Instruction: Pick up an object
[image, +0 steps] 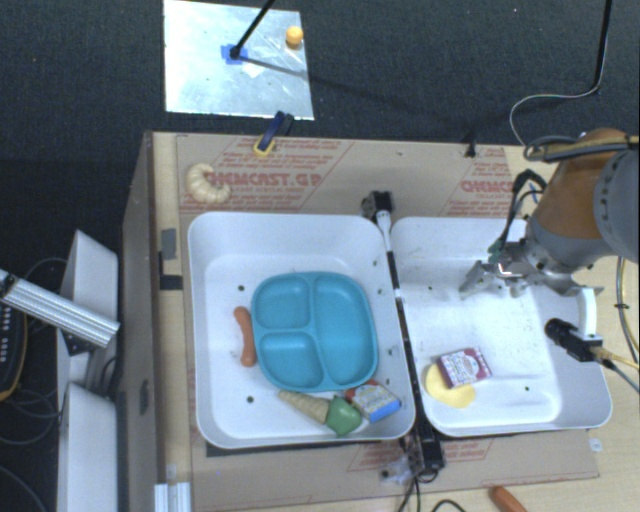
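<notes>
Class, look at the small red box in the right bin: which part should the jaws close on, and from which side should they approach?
Probably the red box is best taken across its two shorter-spaced edges, coming straight down from above. It lies flat and slightly turned, partly on a yellow piece, with bare bin floor around its upper and right sides, so the jaws have room there. The gripper sits further up the bin.
</notes>
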